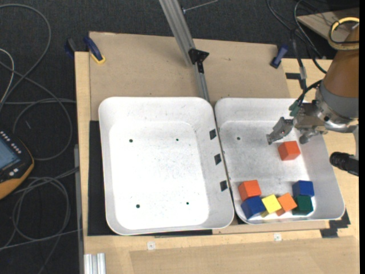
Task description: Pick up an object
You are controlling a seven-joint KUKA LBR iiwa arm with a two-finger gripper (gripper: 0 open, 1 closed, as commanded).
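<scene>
While arm [342, 79] reaches in from right, hand [292, 131] hovers over right bin [228, 110], fingers spread apart, nothing between them. Orange block [289, 150] lies on bin floor just below hand, apart from fingers. Near front edge of same bin, cluster of blocks: orange cube [249, 188], blue cube [253, 206], yellow cube [271, 203], small orange cube [287, 202], green cube [304, 205], second blue cube [303, 188] just behind green one. Left bin [114, 113] alongside on tabletop [142, 61].
</scene>
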